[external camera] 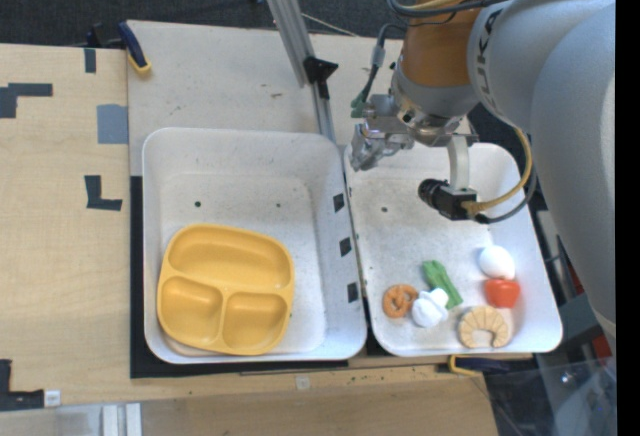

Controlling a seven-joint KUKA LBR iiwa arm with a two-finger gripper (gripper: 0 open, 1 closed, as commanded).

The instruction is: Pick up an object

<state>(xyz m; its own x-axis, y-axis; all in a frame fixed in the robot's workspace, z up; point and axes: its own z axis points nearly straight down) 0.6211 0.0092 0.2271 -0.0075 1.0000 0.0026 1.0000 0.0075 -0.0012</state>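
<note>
Gripper (368, 152) at right bin's (530, 336) upper left corner, grip state unclear; food toys (452, 302) lower right, well apart.

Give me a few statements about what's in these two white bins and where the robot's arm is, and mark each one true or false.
1. The yellow divided plate lies in the left bin. True.
2. The croissant sits in the same bin as the plate. False: it lies in the right bin, near its front edge.
3. The end effector is over the far corner of the right bin, away from the food. True.
4. The end effector grips the white egg. False: the egg rests on the bin floor beside the red tomato.
5. The pretzel lies left of the green piece. True.
</note>
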